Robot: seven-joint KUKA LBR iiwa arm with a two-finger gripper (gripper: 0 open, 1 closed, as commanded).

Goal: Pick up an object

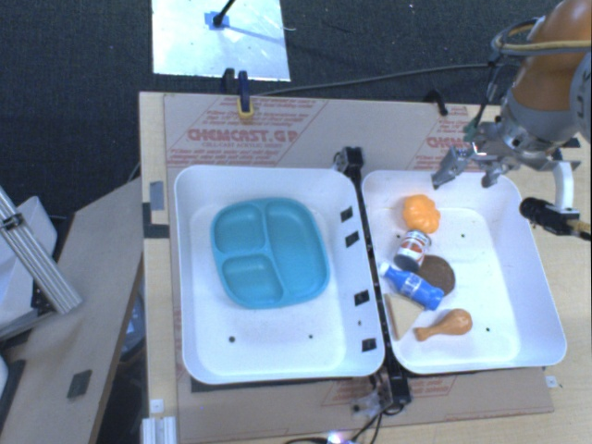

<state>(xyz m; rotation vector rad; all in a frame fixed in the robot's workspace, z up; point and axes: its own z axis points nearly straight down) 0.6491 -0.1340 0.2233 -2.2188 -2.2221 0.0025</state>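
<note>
- Camera view puts your hand (470,166) over the right bin's (541,326) far rim, fingers spread, nothing between them.
- You have lifted nothing; the whole pick is left.
- Your choices lie in that bin: a lumpy orange (421,213), a small can (413,247), a blue packet (413,286), a brown disc (437,274), a tan drumstick (445,324).
- A smooth teal tray (270,252) fills the left bin (199,340).

Two white bins sit side by side: the left bin (199,340) at nine o'clock holds one blue divided plate (270,252). The right bin (518,294) at three o'clock holds five things: one orange fruit (421,213), one small can (413,247), one blue tube (413,286), one brown disc (438,274) and one toy drumstick (446,324).
</note>
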